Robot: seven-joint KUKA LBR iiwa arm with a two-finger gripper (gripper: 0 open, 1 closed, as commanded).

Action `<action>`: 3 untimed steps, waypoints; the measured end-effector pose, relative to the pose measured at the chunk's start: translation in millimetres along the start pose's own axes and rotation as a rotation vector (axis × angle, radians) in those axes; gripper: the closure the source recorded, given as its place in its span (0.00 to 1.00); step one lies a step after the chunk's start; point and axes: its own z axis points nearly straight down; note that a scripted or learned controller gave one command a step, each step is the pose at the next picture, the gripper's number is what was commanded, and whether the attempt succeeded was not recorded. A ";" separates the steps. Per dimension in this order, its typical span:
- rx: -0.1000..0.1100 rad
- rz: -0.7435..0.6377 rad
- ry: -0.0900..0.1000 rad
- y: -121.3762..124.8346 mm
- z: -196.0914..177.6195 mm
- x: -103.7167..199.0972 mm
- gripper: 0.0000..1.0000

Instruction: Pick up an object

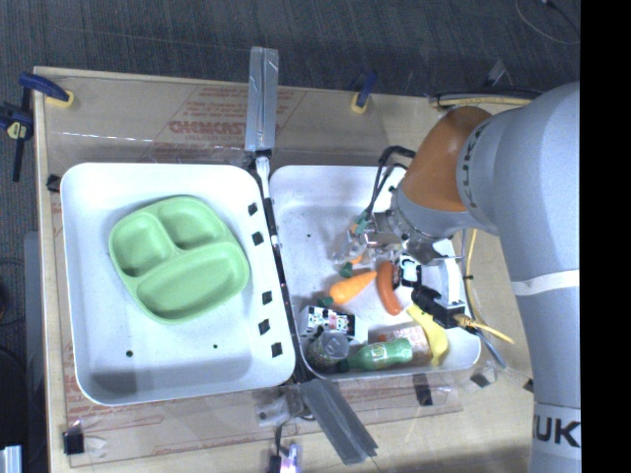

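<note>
The hand (380,249) hangs low in the right bin (306,195), just above the carrot (352,288); whether it is clenched or released cannot be told. The carrot looks like light, stiff, smooth plastic, best pinched across its thick middle. Beside it lie a red sausage (388,288), banana (431,329) and green bottle (380,355).

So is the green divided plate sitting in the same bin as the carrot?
No, the green plate lies in the left bin, while the carrot lies in the right bin.
</note>
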 end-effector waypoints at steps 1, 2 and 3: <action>-0.005 0.004 -0.001 37.9 -163.0 54.5 1.00; 0.002 0.003 0.000 37.3 -47.2 34.8 1.00; -0.003 0.055 0.000 77.8 -128.0 64.4 1.00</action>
